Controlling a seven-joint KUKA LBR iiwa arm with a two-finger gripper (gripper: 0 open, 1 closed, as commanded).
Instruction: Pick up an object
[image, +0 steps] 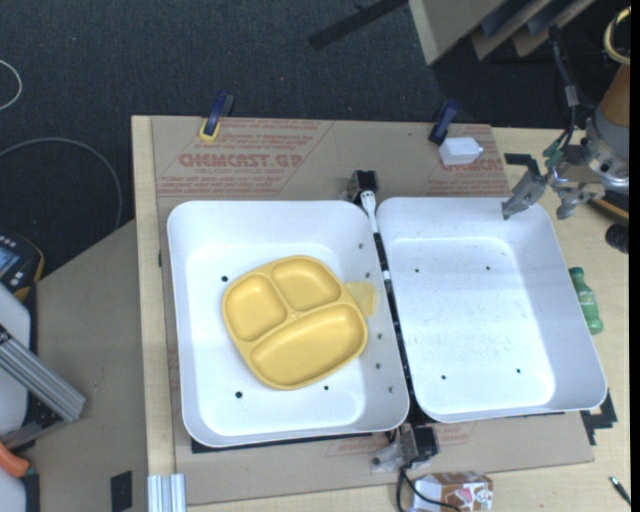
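A yellow divided plate (293, 321) with three compartments lies flat in the left bin (195, 260), slightly right of that bin's middle. A small yellowish piece (361, 297) peeks out from the plate's right edge. My gripper (546, 192) hangs at the far right corner of the right bin (480, 310), far from the plate. Its two grey fingers (520, 196) stand spread apart with nothing between them.
A green marker-like item (586, 298) lies on the bench just right of the right bin. A small white block (460, 151) sits on the cardboard behind the bins. Clamps and cables lie along the bench's edges.
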